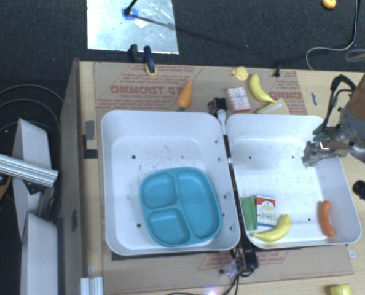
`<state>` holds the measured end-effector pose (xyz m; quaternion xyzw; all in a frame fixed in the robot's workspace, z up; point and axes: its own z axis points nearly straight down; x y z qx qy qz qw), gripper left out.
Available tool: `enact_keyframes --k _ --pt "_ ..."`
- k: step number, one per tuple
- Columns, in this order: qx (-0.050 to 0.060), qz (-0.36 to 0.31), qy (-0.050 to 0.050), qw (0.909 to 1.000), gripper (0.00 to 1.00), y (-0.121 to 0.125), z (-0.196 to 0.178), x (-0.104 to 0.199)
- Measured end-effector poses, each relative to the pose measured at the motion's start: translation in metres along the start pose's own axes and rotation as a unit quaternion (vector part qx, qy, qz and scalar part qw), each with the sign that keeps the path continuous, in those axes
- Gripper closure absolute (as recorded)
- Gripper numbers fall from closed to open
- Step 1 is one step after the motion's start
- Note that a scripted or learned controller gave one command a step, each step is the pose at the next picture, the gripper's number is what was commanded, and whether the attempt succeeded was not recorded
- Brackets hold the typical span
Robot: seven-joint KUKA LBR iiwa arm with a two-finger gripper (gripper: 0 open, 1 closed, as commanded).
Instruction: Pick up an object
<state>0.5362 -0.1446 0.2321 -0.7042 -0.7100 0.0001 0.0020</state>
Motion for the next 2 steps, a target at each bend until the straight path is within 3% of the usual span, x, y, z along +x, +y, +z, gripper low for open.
enact_keyframes --k 1,2 --pt "-0.007 0.001 -0.003 1.0000 1.00 0.079 -0.030 -0.035" --pt "-0.005 0.003 -0.003 1.0000 1.00 0.104 -0.045 -0.064"
